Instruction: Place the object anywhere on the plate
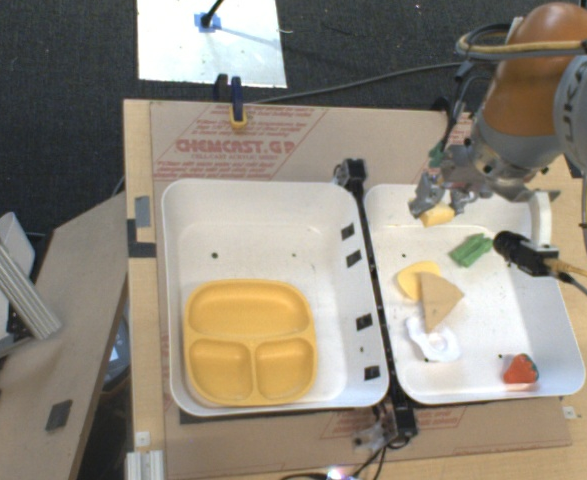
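Dark carpeted floor around a cardboard-topped surface (273, 133) carrying two white bins side by side. The left bin (223, 208) holds a yellow divided plate (251, 342). The right bin (553, 318) holds a yellow disc (413, 278) under a tan wedge (439, 300), a white lump (433, 344), a green piece (470, 249) and a red strawberry-like toy (520, 369). The arm (533, 78) reaches in from the right, wrist bent down over the right bin's far edge. The jaws of the gripper (439, 206) look closed on a small yellow object (438, 215), just above the bin floor. Judged step: pick done or lifting. Next move calls for carrying left across the divider (365, 268) and lowering over the plate, well apart from here. Grip looks shallow; could slip.
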